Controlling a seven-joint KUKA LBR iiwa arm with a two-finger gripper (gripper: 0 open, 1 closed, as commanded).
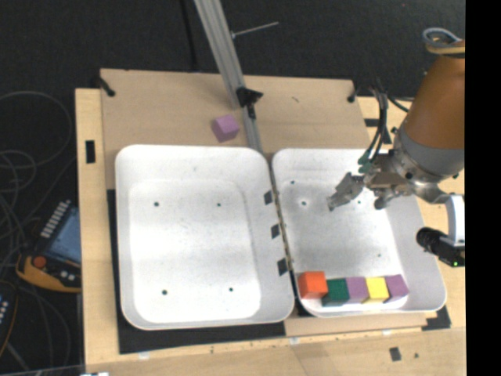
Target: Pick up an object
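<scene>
while your gripper (358, 195) hangs open and empty over the right bin (313, 171), the row of blocks (354, 287) lies toward the bin's near edge — well apart.

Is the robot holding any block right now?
No. The gripper hangs open with nothing between its fingers; the blocks sit in the bin.

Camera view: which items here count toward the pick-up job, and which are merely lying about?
Job items: gripper; orange block, green block, purple block, yellow block, end purple block in the right bin.
Lying about: stray purple block on the bench; left bin.
</scene>
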